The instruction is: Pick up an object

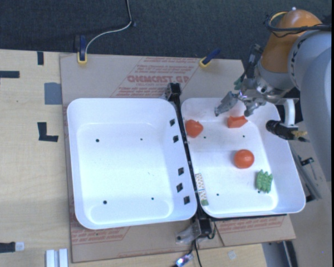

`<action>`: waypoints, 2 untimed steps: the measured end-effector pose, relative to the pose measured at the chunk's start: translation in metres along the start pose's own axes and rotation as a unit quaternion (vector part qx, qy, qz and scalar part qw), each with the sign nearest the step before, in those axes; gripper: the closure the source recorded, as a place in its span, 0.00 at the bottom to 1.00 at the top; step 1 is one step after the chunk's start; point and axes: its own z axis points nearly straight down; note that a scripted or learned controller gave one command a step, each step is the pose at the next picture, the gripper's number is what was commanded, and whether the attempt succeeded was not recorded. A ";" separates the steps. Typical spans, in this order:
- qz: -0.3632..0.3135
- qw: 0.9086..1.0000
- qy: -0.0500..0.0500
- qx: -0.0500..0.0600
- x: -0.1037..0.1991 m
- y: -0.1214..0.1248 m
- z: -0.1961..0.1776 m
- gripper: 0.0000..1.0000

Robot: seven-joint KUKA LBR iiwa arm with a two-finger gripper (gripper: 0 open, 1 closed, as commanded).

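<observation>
Orange block (237, 121), a small squarish piece, lies at the far end of the right bin (286, 204), just beside and slightly under the gripper (234, 105), and it looks the likeliest thing to be picked. Its jaws stand spread wide, one finger to the left of the block and one above its right side, with nothing between them. By its look the block is a light, rigid plastic toy with flattish sides, so a modest squeeze across two opposite faces should hold it; a grip on its corners would probably let it twist out. The white floor of the bin is smooth, and a nudge could slide the block toward the wall.

Other candidates lie in the same bin: an orange wedge (193, 128) near the divider, a round red-orange ball (244, 158) in the middle that would likely roll off a poor pinch, and a green knobbly piece (263, 181) near the right wall, perhaps soft, though it is too small to tell. The left bin (78, 113) sits alongside on the bench (22, 166)
</observation>
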 end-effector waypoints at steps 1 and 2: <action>0.002 1.000 -0.008 -0.007 0.023 -0.017 0.066 0.00; 0.001 1.000 -0.006 -0.010 0.024 -0.014 0.049 1.00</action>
